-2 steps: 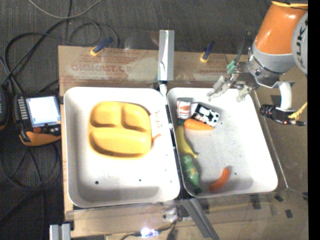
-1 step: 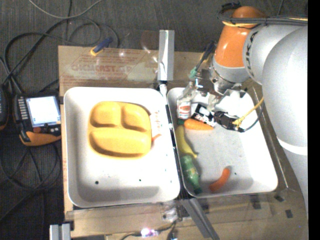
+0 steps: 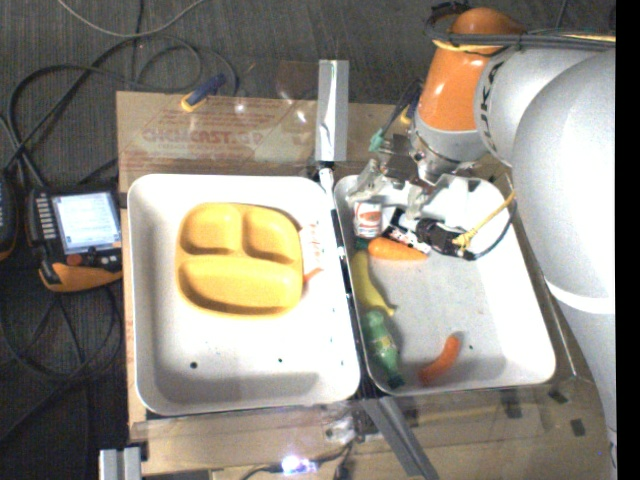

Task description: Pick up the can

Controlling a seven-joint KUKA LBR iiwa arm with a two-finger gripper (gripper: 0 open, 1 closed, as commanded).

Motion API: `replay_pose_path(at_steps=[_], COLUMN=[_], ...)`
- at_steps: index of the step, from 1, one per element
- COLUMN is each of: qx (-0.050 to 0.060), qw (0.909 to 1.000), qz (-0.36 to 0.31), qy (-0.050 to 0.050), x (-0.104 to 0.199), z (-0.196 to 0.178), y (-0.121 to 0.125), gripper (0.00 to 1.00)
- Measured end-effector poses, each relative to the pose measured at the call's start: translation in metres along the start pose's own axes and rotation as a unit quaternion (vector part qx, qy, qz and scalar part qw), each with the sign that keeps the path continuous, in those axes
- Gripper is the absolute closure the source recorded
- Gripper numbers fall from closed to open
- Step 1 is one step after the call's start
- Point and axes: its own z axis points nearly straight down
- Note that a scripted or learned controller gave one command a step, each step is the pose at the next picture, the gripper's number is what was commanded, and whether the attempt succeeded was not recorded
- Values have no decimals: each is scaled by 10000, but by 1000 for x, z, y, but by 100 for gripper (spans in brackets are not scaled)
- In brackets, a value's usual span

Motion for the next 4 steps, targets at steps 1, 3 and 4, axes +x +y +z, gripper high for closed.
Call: replay_pose_path(at_steps=[1, 3, 4], qx=[-74, -103, -5], qw=[9991, 9999, 9956], qz=[-412, 121, 933], qy=[3, 21, -16], x=[-60, -46, 22], z=[57, 62, -37], y=[11, 38, -3], gripper=[0, 100, 100])
